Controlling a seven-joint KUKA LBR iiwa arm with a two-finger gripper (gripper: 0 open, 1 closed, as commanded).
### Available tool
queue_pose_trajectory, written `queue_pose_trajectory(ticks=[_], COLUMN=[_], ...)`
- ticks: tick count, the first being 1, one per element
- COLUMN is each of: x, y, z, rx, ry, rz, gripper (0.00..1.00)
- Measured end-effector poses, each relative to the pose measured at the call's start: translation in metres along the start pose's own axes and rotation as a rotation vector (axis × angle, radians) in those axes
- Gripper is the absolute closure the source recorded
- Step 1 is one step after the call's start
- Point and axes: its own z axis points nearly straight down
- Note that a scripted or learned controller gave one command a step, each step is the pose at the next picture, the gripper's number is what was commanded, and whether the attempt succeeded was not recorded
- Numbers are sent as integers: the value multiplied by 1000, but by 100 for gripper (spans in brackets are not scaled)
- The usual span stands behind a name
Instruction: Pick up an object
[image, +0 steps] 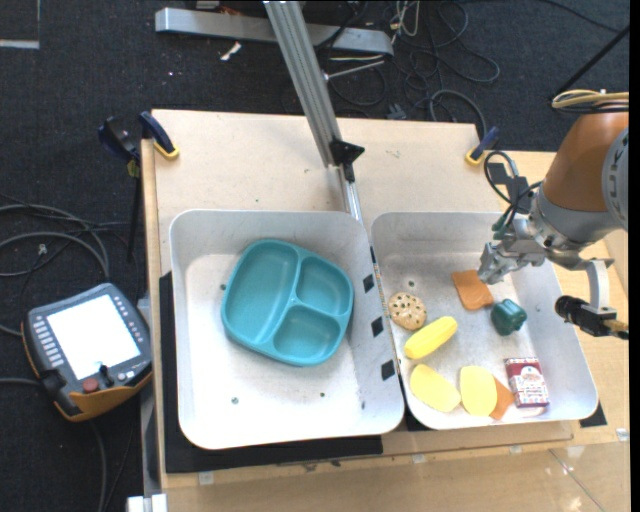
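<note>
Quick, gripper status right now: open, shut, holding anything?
Gripper: cannot be told; it sits low in the right bin, just above the orange piece.

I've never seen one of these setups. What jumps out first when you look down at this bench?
Probably the big teal divided plate, alone in the left bin. Next, the grey-and-orange arm reaching in from the right, its pincer low over the right bin by an orange piece, amid scattered yellow toy foods.

The hand (495, 262) hangs over the right bin (400, 235); a wedge (471, 290) lies just beside it, a divided plate (288, 301) well left.
</note>
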Motion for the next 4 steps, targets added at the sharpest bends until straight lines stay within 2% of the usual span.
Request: queue_pose_trajectory(ticks=[1,2,3,4], x=[0,5,5,63], y=[5,-2,-1,-11], z=[-43,-99,-113,-118], rx=[-4,-5,-2,2], ry=[0,-1,0,4], rz=[1,0,1,-4], gripper=[100,100,100,100])
